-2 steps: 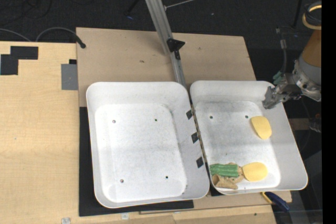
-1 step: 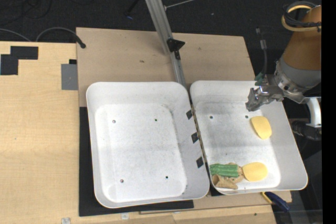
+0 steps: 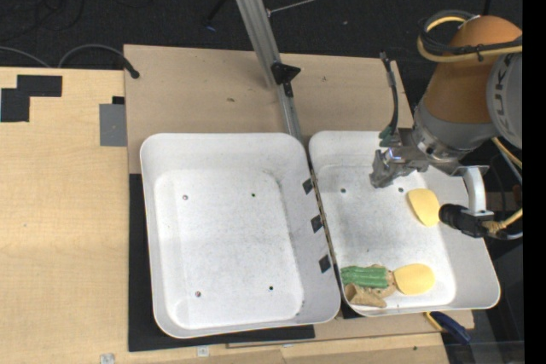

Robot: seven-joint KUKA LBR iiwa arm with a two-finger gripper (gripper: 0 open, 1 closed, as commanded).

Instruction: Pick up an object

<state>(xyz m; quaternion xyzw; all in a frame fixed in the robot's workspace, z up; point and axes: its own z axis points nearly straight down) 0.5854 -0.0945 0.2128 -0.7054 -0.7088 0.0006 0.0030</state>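
Gripper (image 3: 381,175) hovers in right bin (image 3: 358,209), claw state can't tell, nothing visibly held; nearest yellow piece (image 3: 423,206) sits at its 4 o'clock, so a straight descent likely closes on air.

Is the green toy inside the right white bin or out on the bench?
Inside. The green toy lies on the right white bin floor near its front edge, beside a yellow piece.

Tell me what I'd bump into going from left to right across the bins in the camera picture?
Left white bin → green object → gripper → yellow object near the bin's front edge → yellow object beside the gripper → far rim of the right white bin.
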